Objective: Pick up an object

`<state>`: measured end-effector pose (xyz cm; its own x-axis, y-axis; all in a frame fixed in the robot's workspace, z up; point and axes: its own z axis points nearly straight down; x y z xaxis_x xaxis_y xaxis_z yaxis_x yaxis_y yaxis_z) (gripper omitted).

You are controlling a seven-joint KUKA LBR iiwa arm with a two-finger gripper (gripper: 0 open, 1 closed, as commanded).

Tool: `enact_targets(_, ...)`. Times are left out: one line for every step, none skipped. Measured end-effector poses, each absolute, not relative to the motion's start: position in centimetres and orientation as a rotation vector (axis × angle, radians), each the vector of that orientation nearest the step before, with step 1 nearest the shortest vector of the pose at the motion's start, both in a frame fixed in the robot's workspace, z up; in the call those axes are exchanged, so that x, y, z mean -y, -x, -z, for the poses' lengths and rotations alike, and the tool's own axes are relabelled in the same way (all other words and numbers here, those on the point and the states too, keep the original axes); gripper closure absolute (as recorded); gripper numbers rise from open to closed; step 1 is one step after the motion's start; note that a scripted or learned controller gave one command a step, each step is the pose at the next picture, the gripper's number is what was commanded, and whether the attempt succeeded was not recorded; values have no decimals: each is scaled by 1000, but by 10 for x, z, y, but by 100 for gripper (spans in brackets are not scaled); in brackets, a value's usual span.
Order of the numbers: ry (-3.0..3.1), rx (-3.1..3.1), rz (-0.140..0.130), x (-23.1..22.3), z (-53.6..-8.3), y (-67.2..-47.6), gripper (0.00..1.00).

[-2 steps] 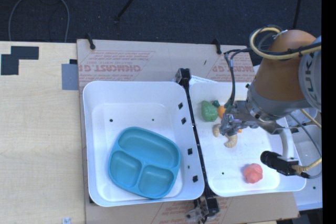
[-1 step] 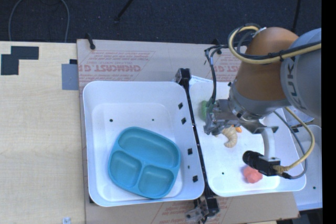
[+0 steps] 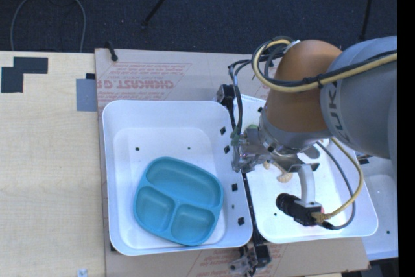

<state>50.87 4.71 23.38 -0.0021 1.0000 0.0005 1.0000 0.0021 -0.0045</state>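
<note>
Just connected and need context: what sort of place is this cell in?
Probably a robotics lab: two white bins on a plywood bench, loose cables on dark carpet, and a blue divided plate.

The arm (image 3: 363, 97) is a thick grey tube with rounded joints, and part of dark lettering shows on its casing at 9 o'clock from its middle. A glossy orange band (image 3: 305, 84) swells like a dome above the wrist. Yellow and black cables (image 3: 275, 65) loop over that dome, and another yellow cable (image 3: 350, 194) curves toward 6 o'clock to a black plug-like fitting (image 3: 295, 207) with a red tip.
</note>
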Motion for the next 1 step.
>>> enact_targets(2216,2222,-6,-96,-220,-512,100)
